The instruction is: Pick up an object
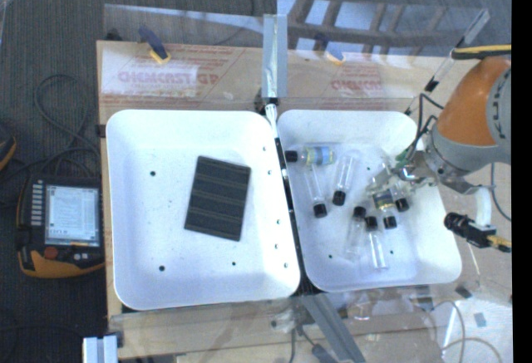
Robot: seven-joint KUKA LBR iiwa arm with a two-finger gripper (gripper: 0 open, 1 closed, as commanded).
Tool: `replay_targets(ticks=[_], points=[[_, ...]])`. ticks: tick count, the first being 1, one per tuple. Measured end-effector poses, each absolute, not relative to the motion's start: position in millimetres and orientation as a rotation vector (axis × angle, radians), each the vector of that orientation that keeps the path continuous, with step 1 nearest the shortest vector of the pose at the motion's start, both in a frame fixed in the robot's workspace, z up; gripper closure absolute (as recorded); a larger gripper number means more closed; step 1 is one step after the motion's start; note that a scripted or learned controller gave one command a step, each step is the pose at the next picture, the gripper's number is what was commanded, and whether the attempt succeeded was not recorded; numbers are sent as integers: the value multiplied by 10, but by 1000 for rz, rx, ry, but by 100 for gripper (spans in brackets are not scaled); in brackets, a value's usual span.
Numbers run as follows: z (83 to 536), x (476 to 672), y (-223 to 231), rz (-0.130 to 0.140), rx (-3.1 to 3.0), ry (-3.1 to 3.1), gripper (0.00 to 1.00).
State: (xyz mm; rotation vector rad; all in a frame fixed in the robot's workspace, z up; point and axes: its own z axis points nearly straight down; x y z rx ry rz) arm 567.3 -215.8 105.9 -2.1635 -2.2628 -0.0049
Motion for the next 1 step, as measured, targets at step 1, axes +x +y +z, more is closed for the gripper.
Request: replay_targets(ticks=[1], points=[[2082,5953,-1610,5,-2411,-2014,100]])
